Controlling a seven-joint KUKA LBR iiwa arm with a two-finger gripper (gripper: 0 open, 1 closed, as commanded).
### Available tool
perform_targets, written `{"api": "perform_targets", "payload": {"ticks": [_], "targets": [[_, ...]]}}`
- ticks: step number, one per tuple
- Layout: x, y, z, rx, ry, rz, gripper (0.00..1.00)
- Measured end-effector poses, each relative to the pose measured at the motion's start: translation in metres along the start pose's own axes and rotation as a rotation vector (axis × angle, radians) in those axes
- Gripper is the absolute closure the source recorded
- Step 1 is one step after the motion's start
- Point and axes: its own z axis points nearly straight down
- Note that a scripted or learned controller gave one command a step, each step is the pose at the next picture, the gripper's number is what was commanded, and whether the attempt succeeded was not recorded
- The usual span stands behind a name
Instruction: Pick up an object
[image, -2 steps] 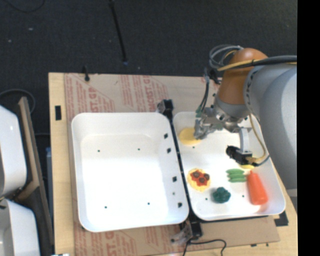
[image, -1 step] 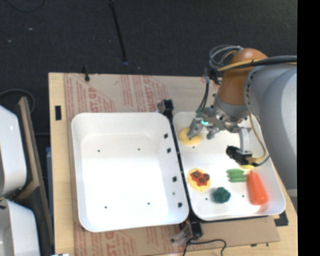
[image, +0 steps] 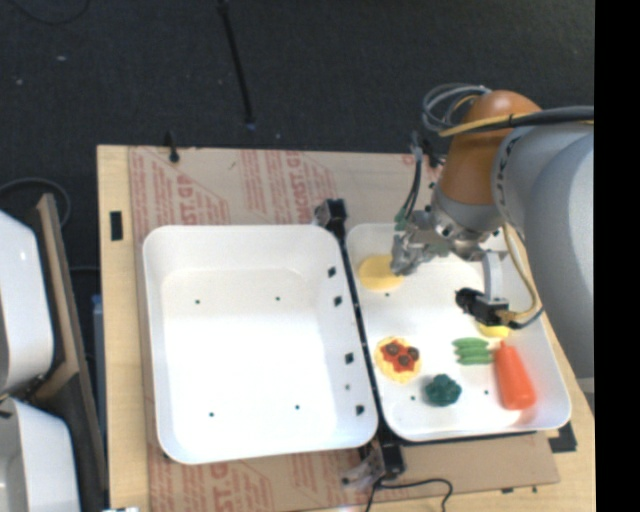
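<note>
Bench (image: 220, 190): a cardboard-looking sheet with red print is being used as the base, and both bins are being carried on it side by side.
Left bin (image: 170, 300): the bigger-looking white tray is being shown on the left half, just a few dark dots being seen on its floor.
Right bin (image: 540, 415): all the small stuff is being kept in here, and it's being pressed right up against the left bin along a dark divider.
Arm (image: 540, 170): it's being reached in from the right, grey body with the orange band being seen just above the wrist, angled down over the back of the right bin.
Gripper (image: 403, 262): it's being held low at the back-left corner of the right bin; whether anything is being gripped honestly can't be told from this angle.
Carrot (image: 514, 378): being left near the front-right side, well apart from the gripper.
Yellow disc (image: 378, 274): being touched or overlapped by the gripper tip, just to its left.
Pizza toy (image: 398, 359): being left near the divider, toward the front.
Green pod (image: 471, 349): being left just beside the carrot's top.
Broccoli (image: 441, 390): being left near the front, between pizza toy and carrot.
</note>
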Motion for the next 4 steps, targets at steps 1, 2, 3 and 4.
{"api": "perform_targets", "payload": {"ticks": [1, 2, 3, 4], "targets": [[0.000, 0.000, 0.000, 0.001, 0.000, 0.000, 0.00], [0.006, 0.018, 0.033, 0.005, 0.001, -0.002, 0.00], [0.002, -0.001, 0.032, 0.004, 0.000, -0.002, 0.00], [0.001, 0.000, 0.021, 0.002, 0.000, -0.001, 1.00]]}}
